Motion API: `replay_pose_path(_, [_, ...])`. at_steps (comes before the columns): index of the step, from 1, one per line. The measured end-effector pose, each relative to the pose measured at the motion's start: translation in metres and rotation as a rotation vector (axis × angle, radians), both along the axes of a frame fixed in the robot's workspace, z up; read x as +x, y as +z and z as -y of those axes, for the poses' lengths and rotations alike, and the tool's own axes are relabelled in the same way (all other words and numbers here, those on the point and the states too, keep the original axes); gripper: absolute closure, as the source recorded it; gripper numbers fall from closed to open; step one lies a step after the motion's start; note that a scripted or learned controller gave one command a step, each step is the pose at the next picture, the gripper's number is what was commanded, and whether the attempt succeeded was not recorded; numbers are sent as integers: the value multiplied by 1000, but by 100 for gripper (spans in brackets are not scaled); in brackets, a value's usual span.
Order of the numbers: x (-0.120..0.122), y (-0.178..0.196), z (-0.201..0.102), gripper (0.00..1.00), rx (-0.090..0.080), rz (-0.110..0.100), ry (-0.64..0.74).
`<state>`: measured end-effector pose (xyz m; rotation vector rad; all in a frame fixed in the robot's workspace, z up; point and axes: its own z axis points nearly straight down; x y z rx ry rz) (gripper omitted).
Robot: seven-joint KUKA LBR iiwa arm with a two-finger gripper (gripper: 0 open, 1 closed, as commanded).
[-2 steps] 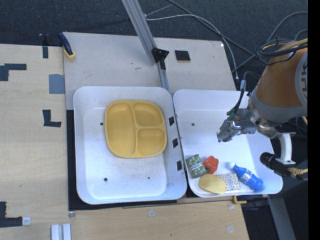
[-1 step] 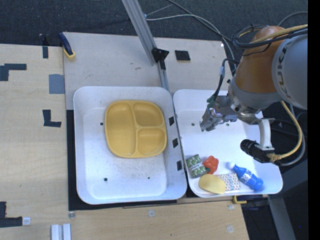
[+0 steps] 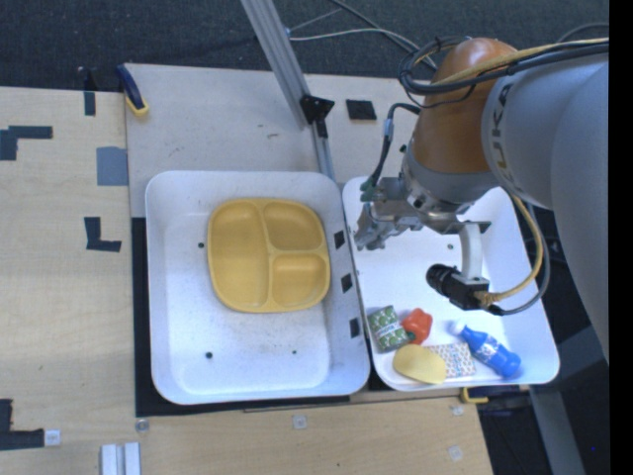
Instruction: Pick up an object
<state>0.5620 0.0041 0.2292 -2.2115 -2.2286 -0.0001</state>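
The grey arm (image 3: 514,117) fills the upper right of the frame, over the right bin (image 3: 529,349). Its gripper (image 3: 381,221) hangs at that bin's upper left; whether it is open or closed cannot be told.

The left bin (image 3: 178,354) holds a yellow divided plate (image 3: 267,255).

Clustered at the right bin's lower edge, clear of the gripper: a blue bottle (image 3: 492,352), yellow lemon-like piece (image 3: 419,365), green packet (image 3: 387,328), and small red object (image 3: 418,323).

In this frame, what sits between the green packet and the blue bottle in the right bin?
In the camera view, a small orange-red object lies between the green packet and the blue bottle, touching or nearly touching the packet.
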Motion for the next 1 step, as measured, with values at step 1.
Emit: replay_pose_path(1, [25, 8, -47, 100, 0, 2, -1])
